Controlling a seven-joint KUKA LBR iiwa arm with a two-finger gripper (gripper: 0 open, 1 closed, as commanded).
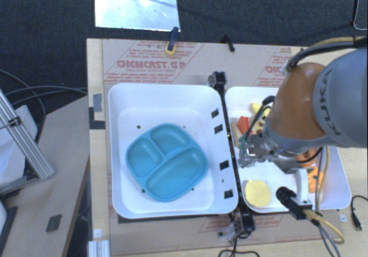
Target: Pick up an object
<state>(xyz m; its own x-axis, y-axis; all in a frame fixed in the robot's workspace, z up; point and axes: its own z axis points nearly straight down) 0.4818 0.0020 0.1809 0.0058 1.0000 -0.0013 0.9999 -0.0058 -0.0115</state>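
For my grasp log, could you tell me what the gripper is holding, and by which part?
It cannot be told: the arm hangs over the right bin and covers the grasp point.

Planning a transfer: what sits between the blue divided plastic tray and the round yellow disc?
In the camera view, only bare white bin floor, then the black clipped divider separates the blue divided plastic tray from the round yellow disc.

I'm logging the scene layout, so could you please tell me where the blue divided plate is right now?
The blue divided plate lies in the left bin, slightly toward its front, across the divider from the yellow disc in the right bin.
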